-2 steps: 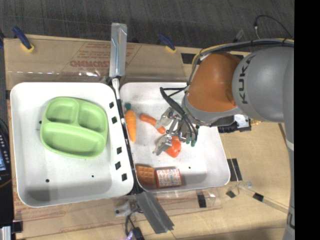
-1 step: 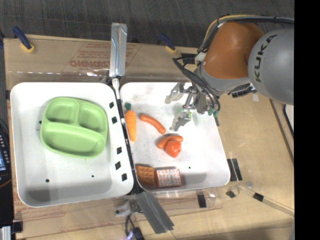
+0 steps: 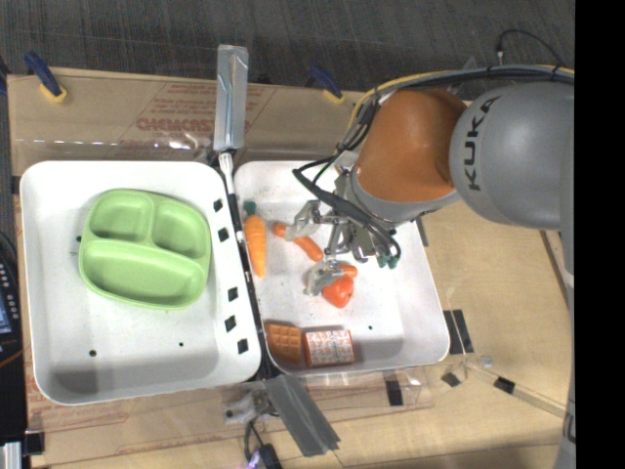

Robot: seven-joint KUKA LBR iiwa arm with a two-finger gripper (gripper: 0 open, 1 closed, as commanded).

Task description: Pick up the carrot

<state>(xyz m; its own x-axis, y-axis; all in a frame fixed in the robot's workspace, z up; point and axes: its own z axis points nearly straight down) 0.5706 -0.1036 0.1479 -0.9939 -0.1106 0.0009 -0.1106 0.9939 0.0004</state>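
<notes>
The long orange carrot with its green stem end lies in the right white bin by the divider, untouched; the released two-finger gripper should shift left, align across it, then close.

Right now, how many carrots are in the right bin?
2: one carrot beside the divider, another carrot partly under the hand; more could be hidden beneath the arm.

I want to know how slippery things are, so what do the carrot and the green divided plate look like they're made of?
The carrot looks like moulded plastic toy food: even orange colour, smooth skin, small green stub at its top end. It could be rubber; the view cannot settle that. The green divided plate looks like hard plastic with a smooth, slightly satin finish, showing soft highlights along its raised compartment ridges.
</notes>
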